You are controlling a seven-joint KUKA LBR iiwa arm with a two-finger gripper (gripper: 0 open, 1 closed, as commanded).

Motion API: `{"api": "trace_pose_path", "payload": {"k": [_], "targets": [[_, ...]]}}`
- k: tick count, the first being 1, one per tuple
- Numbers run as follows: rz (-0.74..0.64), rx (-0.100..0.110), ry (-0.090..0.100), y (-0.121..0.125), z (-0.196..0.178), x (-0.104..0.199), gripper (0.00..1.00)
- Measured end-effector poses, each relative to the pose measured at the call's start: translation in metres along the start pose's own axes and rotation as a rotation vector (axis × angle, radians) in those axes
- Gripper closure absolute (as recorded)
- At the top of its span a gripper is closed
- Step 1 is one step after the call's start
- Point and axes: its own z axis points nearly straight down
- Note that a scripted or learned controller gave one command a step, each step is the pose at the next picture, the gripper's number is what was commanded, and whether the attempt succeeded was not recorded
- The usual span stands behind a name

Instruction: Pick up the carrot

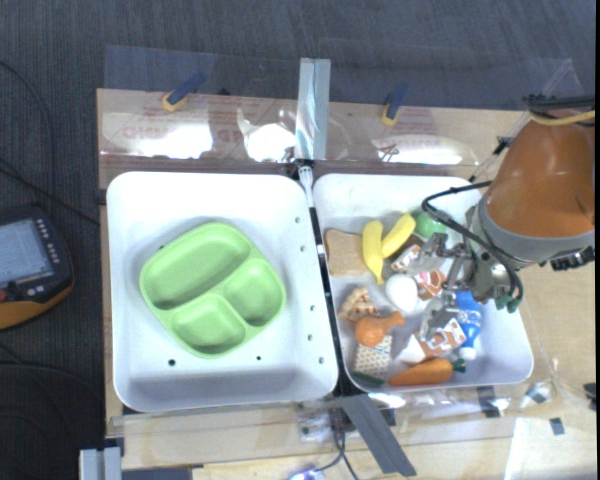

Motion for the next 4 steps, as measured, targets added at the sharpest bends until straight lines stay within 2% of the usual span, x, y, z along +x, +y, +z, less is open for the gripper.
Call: {"api": "trace_pose_path", "payload": {"k": [1,2,3,4], "targets": [[-0.034,0.003,-0.013,0.015,0.1,0.016,0.0],[-0.032,0.007,-0.03,0.014,0.088,0.012,1.0],[-0.17,-0.004,-0.005,0.108,0.017,0.033,1.0],[-0.168,-0.004,-0.01,0.107,0.01,0.031,1.0]]}}
